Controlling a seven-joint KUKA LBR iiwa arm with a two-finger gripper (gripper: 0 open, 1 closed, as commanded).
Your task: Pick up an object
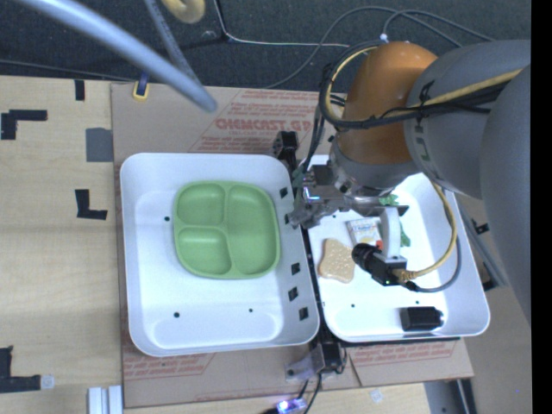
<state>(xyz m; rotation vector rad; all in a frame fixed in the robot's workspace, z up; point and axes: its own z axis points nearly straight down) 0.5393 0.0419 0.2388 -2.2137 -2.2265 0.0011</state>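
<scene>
Gripper hangs at centre frame over the seam where the two white bins meet. The grey arm reaches in from the right and its orange band bulks above the wrist. The wrist housing blocks the view from above, so it cannot be told whether the tool is wide, narrow or holding anything, and nothing can be seen in its grasp.

The pickable things all lie in the right bin, which is probably why the arm works on that side. A tan, bread-like piece sits just below the gripper against the bin's left wall. A small printed packet lies just to the right of the tool, partly under the wrist. A black block rests well apart from both, near the lower right corner.

The left bin holds a green divided plate, lying flat at its middle and apart from the arm.

Judging by position, the tan piece or the packet is the likeliest target. The tan piece sits close to the bin wall, which may leave little room on that side for a clean closing.
</scene>
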